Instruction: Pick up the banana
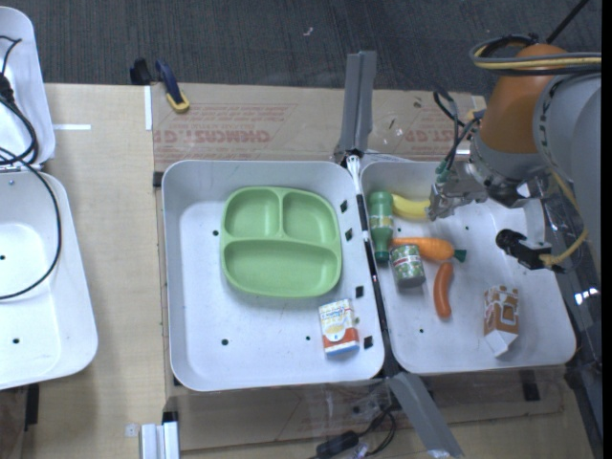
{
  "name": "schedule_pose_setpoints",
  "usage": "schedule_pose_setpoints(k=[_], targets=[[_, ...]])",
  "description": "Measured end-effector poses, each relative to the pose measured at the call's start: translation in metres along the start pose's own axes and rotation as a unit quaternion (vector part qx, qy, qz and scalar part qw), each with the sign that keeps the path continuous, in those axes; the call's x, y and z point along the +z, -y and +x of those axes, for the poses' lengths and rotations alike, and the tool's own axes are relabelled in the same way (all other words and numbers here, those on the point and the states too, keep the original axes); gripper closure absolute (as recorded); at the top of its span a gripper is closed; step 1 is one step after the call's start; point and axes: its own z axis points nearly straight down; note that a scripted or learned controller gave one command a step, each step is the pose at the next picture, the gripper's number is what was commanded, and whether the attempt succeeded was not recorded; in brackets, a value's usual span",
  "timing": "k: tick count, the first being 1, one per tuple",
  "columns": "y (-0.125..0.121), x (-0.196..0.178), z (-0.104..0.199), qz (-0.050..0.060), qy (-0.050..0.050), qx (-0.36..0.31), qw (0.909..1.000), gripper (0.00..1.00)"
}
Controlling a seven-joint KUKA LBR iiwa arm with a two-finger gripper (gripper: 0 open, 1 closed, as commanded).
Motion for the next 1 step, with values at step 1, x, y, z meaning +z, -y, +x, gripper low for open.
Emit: schedule_pose_setpoints(k=[1], targets=[[0.0,0.0001,0.0,0.0,0.0,0.0,1.0,0.0]])
